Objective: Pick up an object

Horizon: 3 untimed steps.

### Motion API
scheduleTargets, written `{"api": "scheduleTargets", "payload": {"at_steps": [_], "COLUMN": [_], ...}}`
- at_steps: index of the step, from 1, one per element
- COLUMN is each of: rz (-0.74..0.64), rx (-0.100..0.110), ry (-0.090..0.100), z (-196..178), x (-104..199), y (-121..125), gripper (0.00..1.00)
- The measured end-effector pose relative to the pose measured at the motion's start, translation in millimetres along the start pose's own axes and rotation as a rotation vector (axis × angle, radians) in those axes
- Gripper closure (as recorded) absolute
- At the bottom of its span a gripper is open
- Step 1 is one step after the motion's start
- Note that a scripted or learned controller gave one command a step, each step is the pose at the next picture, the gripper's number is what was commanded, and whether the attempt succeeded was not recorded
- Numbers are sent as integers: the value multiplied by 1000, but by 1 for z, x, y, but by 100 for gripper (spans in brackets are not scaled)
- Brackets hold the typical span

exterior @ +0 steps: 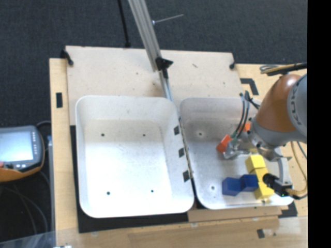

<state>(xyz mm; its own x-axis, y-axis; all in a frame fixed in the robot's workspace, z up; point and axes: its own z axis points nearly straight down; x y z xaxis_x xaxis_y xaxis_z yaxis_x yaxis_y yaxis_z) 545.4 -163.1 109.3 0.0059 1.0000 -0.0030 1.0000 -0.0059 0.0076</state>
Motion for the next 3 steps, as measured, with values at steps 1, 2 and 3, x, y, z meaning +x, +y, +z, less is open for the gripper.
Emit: {"api": "scheduleTargets", "payload": {"at_steps": [1,2,3], "rz": [2,-11,-15], "rx": [0,2,-3], "ry": [0,2,4], "z": [1,-43,-158], "x": [0,29,106], "y": [0,2,0], "gripper": [0,0,0]}}
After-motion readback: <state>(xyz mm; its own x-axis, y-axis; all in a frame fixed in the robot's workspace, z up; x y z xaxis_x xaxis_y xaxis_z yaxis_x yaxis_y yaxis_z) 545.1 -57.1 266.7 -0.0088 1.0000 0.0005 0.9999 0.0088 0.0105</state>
